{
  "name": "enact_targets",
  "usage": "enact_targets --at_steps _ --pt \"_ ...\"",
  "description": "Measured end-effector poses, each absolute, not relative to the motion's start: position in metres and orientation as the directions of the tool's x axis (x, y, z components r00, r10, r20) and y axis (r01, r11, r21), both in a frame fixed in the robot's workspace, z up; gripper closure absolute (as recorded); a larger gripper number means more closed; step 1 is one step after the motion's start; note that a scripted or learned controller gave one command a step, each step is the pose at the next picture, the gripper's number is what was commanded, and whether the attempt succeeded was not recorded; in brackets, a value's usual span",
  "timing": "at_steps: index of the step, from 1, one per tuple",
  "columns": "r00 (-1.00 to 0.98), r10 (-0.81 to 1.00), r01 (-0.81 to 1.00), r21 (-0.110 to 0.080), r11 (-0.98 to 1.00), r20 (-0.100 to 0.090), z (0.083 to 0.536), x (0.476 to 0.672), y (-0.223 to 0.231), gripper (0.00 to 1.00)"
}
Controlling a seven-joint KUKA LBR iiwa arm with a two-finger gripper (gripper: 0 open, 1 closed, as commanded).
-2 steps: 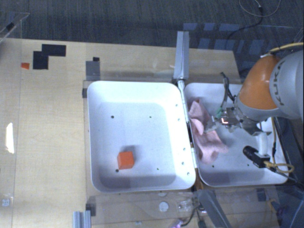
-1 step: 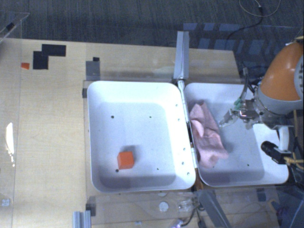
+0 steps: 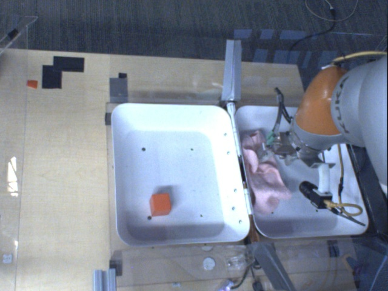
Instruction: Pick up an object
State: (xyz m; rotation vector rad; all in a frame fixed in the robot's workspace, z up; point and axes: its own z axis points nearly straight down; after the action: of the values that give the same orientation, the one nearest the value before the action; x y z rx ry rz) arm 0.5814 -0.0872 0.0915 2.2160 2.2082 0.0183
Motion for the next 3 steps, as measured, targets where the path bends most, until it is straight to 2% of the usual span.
enact_targets --at_steps 1,2,3 --pt "-0.069 0.998 0.998 0.012 0.069 -0.003 0.09 0.672 -0.109 0.0" --pt "-0.147 0.989 0.989 0.015 0.147 -0.003 0.091 0.61 -0.101 0.0" --pt "0.038 0.999 0.999 0.008 -0.038 -0.001 0.09 0.671 -0.099 0.0"
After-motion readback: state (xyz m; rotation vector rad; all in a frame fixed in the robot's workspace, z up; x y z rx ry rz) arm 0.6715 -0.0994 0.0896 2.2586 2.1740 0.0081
